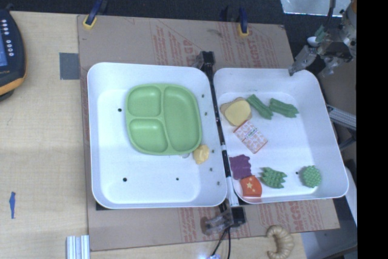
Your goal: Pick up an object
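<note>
The gripper [303, 65] hangs at the upper right of the camera view, over the far right corner of the right bin [315, 97]; whether it is released or clenched I cannot tell, since only a dark tip pointing toward the bin's corner is clear, and nothing is seen in its grasp. Nearest to it, just below and to its left inside that bin, lie two green bean pods [273, 107], side by side. A little further left is a yellow bread-shaped piece [236, 111], and just below that a small pink and white packet [251, 136]. Well away from the gripper, along the near edge of the same bin, sit a round green bumpy ball [311, 176], a green leafy piece [273, 178], a purple piece [240, 164] and a red piece [251, 187] that touches the bin's near wall. Further still, across the divide, the left bin [109, 185] holds a light green divided plate [163, 119], with a small yellow piece [200, 154] just beside the plate's near right corner. Both bins rest on a cardboard sheet [151, 39] held by clamps at its far edge. On the bench at the far left lies a dark and orange handset [9, 51].
</note>
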Controlling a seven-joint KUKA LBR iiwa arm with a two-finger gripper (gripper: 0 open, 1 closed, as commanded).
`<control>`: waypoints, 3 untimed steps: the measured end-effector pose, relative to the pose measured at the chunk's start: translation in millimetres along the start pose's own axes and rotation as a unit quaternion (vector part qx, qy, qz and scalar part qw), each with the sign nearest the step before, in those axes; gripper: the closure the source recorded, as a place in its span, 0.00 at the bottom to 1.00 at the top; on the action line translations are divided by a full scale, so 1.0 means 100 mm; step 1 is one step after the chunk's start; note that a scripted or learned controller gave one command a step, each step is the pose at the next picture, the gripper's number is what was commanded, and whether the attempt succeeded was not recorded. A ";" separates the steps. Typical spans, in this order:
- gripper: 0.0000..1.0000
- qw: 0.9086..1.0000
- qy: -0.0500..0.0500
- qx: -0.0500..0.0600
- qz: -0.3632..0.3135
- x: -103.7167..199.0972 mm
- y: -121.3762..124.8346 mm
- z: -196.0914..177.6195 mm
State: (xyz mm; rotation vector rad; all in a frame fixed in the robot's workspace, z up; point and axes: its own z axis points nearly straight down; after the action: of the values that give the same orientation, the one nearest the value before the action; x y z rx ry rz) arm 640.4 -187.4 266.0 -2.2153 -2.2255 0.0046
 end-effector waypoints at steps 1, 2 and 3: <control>0.00 1.000 0.001 0.003 -0.001 0.89 -0.59 0.89; 0.00 1.000 0.000 -0.002 0.000 0.30 -0.12 1.17; 0.00 1.000 -0.001 -0.001 -0.001 0.32 -0.10 1.73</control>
State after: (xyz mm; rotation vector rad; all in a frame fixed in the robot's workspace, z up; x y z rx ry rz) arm 629.6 -156.1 93.3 -2.2145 -2.2302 0.0060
